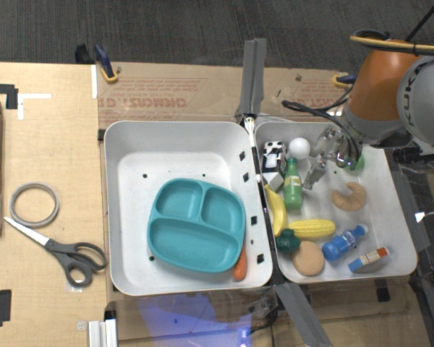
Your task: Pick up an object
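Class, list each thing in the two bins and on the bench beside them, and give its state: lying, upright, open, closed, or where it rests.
Teal tray: flat in left bin.
Carrot: by the tray's edge.
Green bottle: lying, right bin.
Banana: lying by the divider.
Corn: lying.
Blue bottle: lying.
Egg: resting near the front wall.
Scissors: closed, on the bench.
Tape roll: flat on the bench.
Gripper: over right bin.

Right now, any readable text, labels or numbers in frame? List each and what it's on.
Red print on the cardboard sheet behind the bins: appears upside down from this view; too blurred to read reliably.
Green bottle: label too small to read.
Blue bottle: no legible text.
Small tube at the right bin's front: print too small to read.
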Robot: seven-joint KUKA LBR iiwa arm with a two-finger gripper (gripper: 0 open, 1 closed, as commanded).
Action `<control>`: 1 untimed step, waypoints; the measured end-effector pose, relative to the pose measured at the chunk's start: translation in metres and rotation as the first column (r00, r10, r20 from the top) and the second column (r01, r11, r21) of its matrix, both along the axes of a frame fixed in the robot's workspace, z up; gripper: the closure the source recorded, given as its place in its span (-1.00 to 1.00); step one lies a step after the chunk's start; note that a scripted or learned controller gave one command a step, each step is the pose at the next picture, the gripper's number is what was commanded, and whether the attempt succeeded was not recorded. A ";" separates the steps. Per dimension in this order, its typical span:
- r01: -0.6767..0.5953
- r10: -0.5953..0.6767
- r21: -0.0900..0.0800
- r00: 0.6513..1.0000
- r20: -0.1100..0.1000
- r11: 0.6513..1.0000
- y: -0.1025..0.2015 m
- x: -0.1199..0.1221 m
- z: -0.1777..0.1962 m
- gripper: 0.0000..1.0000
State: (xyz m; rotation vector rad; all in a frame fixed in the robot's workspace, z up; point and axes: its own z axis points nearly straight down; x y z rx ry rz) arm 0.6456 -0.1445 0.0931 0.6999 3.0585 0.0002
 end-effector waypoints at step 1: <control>-0.057 0.057 -0.001 0.998 -0.001 0.998 0.050 -0.086 0.000 -1.00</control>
